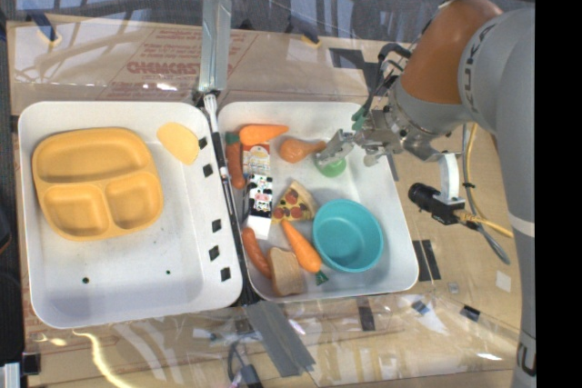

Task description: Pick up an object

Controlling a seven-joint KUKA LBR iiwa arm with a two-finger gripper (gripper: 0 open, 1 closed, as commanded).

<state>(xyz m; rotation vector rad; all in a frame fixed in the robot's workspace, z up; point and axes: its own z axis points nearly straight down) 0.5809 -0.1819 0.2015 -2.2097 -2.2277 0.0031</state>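
The gripper (350, 144) is poised, finger spread not discernible, over the green object (332, 164) near the right bin's (400, 236) far edge; a centred, vertical descent is judged advisable, clear of the chicken drumstick (298, 148).

Two white bins (55, 304) sit side by side. The left one carries one yellow divided tray (95, 180) and one yellow chip (179, 142). The right one carries three carrots (262, 134), one teal bowl (348, 236), one pizza slice (295, 203), one chicken drumstick (298, 148).
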